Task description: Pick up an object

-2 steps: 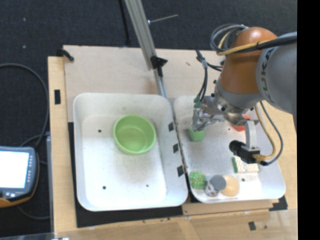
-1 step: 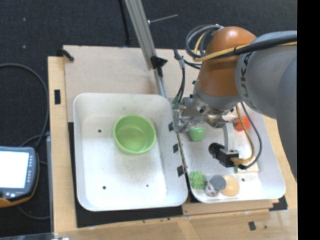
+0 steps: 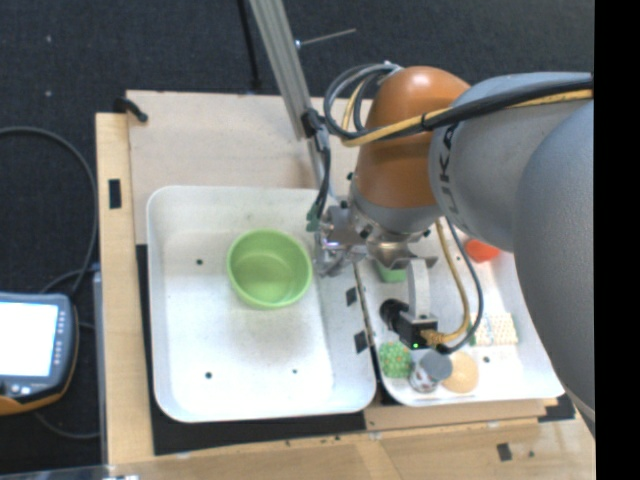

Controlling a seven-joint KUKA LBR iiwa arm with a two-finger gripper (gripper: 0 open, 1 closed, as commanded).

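Camera view shows the end effector (image 3: 335, 243) low between the bins; whether it is open cannot be told. A green bowl (image 3: 268, 267) lies in the left bin (image 3: 190, 368), not yet picked.

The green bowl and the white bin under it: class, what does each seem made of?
Green bowl: probably plastic, matte, judging by its even colour and soft sheen. White bin: likely moulded plastic, smooth, with rounded corners and a rolled rim, though speckled with dirt.

Left bin (image 3: 180, 368): you see a bowl (image 3: 268, 267) in it, towards its right wall.
Right bin (image 3: 520, 368): you find small objects (image 3: 440, 368) clustered near its front-left corner.
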